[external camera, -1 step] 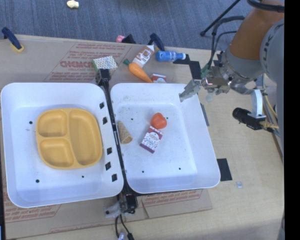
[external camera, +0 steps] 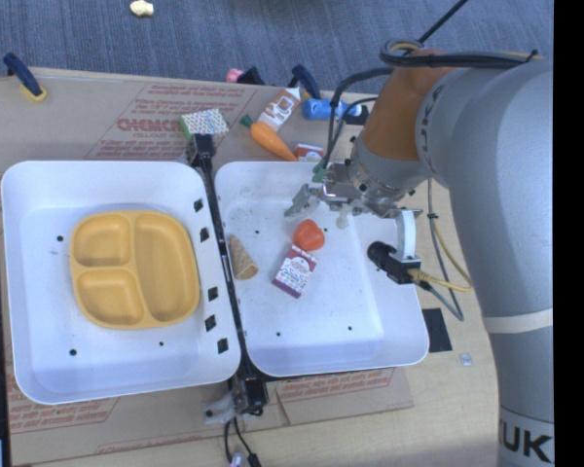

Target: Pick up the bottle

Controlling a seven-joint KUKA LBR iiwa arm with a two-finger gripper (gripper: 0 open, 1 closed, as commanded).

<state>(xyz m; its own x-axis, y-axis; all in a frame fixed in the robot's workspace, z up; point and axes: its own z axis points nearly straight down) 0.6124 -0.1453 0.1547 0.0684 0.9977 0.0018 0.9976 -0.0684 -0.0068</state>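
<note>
floor: grey carpet surrounds the bench, with a small yellow scrap (external camera: 141,8) lying on it at upper left.
bench: brown cardboard sheet (external camera: 127,115) with red print, pinned by a blue clamp (external camera: 24,76) at its upper left corner.
left bin (external camera: 29,358): shallow and white, holding a yellow divided tray (external camera: 134,268) of three compartments near its middle.
right bin (external camera: 370,339): shallow and white, touching the left bin along a black seam; a red tomato-like piece (external camera: 309,233) sits near its middle, a small red-and-white carton (external camera: 294,270) lies tilted just below it, and a tan cone (external camera: 242,257) lies by the left wall.
bottle (external camera: 277,110): small, white with an orange label, lying tilted on the cardboard just beyond the right bin's far rim, outside both bins, beside a toy carrot (external camera: 271,140) and a blue item (external camera: 321,109).
other clutter: a green-and-white patterned box (external camera: 204,123) rests at the far end of the seam.
arm: grey with an orange band, reaching in from the right over the right bin.
gripper (external camera: 321,200): hanging over the far part of the right bin, just above the red piece and apart from the bottle; fingers spread, nothing between them.
</note>
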